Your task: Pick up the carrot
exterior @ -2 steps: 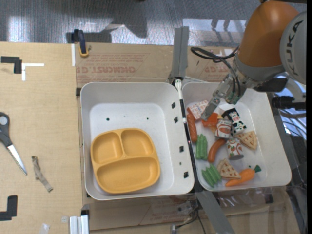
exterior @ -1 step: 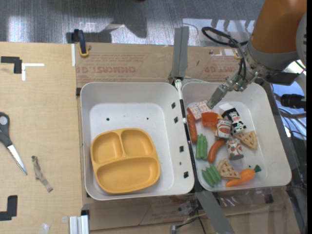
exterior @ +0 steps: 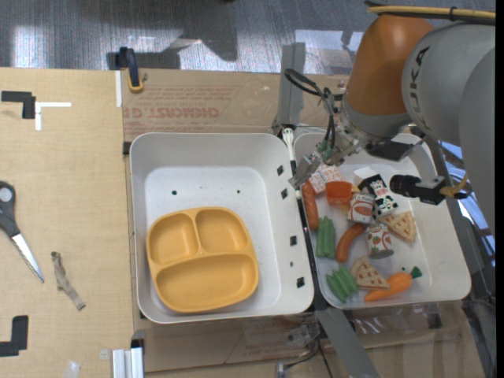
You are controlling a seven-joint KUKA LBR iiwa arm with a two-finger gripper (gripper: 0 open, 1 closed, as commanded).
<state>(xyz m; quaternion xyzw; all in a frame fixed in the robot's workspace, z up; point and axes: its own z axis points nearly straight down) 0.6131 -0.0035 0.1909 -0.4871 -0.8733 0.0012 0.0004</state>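
Cardboard-covered worktop (exterior: pixel 63 211); gripper (exterior: pixel 315 162) over right white bin's (exterior: pixel 441 286) far-left corner, finger state unclear; approach step; next: reach near-edge orange toy carrot (exterior: pixel 391 284).

Carrot (exterior: pixel 391 285): orange, tapered body, green leafy top. Lying flat, slightly tilted, tip left, top pointing right. Located front-right corner of right bin (exterior: pixel 441 288), touching toast-like wedge (exterior: pixel 366 272).
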